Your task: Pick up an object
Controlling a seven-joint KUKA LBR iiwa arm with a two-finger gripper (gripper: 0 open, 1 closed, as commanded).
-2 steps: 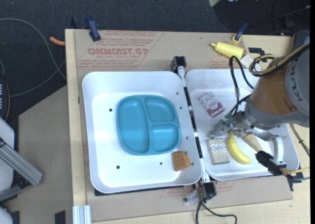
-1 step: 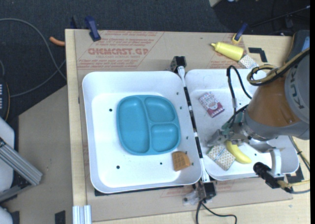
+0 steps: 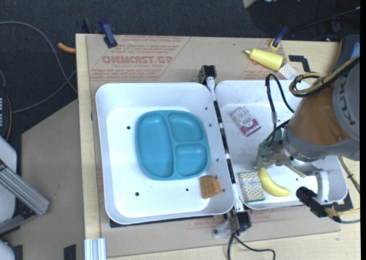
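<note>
Reaching into the right bin

Lying near the right bin's (image 3: 297, 88) front edge, a banana (image 3: 273, 184) sits just beside a patterned packet (image 3: 251, 186). The jaws (image 3: 266, 157) hang right above the banana's upper end; whether they are released or clenched, I cannot tell. A pink packet (image 3: 245, 120) lies further back. The left bin (image 3: 114, 156) holds a blue divided plate (image 3: 171, 143) and a brown block (image 3: 210, 186).

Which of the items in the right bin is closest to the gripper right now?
The banana. It lies just below the gripper, at the bin's front. The patterned packet sits left of the banana, and the pink packet lies farther back.
</note>
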